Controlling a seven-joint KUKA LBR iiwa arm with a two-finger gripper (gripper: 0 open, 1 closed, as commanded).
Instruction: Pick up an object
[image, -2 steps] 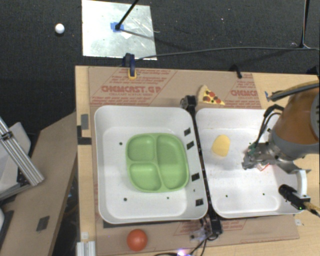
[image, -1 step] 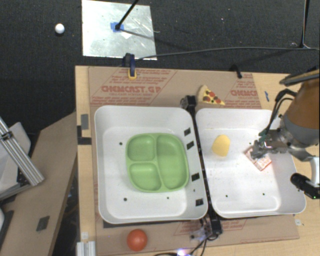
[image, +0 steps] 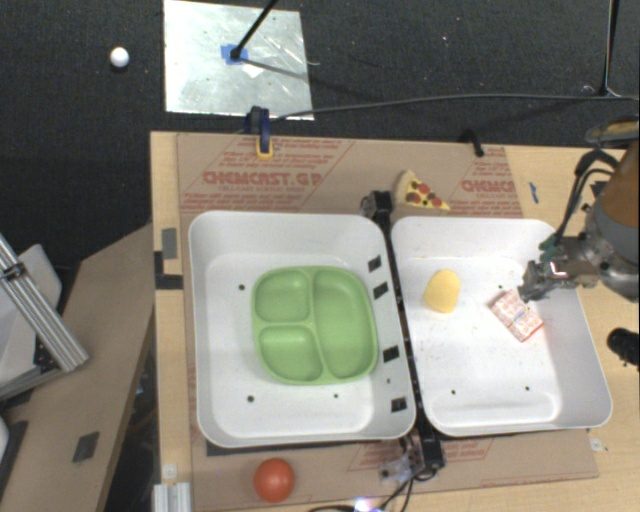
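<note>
In the right bin (image: 560, 400) lie a yellow lemon-like object (image: 442, 290) near the middle left and a small pink-and-white packet (image: 516, 315) to its right. My gripper (image: 533, 283) hangs just above and to the right of the packet, close to its upper corner. The arm reaches in from the right edge. Whether the gripper touches the packet cannot be told.
The left bin (image: 215, 400) holds a green divided plate (image: 313, 323). A toy pizza slice (image: 421, 192) lies on the bench behind the bins. A red ball (image: 274, 479) rests in front of the left bin. A metal sheet (image: 236, 60) lies at the back.
</note>
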